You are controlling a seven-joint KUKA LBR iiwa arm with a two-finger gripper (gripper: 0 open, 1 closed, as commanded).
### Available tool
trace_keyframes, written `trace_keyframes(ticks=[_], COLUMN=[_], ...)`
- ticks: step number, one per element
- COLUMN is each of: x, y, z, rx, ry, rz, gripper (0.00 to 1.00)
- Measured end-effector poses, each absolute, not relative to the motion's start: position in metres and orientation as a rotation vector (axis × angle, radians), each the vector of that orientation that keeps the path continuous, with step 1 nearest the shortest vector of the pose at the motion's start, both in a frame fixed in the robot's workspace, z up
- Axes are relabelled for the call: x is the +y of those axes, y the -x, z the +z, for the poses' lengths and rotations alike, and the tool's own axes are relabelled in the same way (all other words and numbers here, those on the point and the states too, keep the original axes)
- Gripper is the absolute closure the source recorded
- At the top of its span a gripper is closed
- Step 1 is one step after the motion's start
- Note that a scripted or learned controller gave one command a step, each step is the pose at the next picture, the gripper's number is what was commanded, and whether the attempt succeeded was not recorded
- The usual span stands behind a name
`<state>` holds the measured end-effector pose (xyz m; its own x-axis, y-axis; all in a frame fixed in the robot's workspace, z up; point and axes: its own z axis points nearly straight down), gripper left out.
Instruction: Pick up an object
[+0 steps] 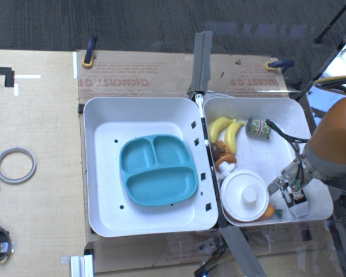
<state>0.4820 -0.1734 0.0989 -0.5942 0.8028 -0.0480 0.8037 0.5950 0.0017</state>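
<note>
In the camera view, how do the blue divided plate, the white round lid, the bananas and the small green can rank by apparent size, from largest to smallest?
1. Blue divided plate
2. White round lid
3. Bananas
4. Small green can

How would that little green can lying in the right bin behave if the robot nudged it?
The green can lies on its side on the right bin floor, so a nudge across its length would probably set it rolling. It looks small and likely light. The bananas beside it might stop a roll that way. The gripper is some way off.
</note>
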Motion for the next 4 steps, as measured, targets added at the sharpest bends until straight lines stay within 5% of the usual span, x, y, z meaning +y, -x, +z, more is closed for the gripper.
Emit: trace_keyframes(ticks=[1, 2, 3, 4], x=[-0.216, -0.138, -0.154, -0.201], y=[-0.478, -0.489, -0.555, -0.478], z=[0.093, 0.092, 0.091, 0.092], rx=[2.737, 2.8, 2.633, 2.751], ry=[-1.532, -1.419, -1.713, -1.512], rz=[-0.001, -0.001, -0.003, 0.0], gripper=[0.0, 0.0, 0.0, 0.0])
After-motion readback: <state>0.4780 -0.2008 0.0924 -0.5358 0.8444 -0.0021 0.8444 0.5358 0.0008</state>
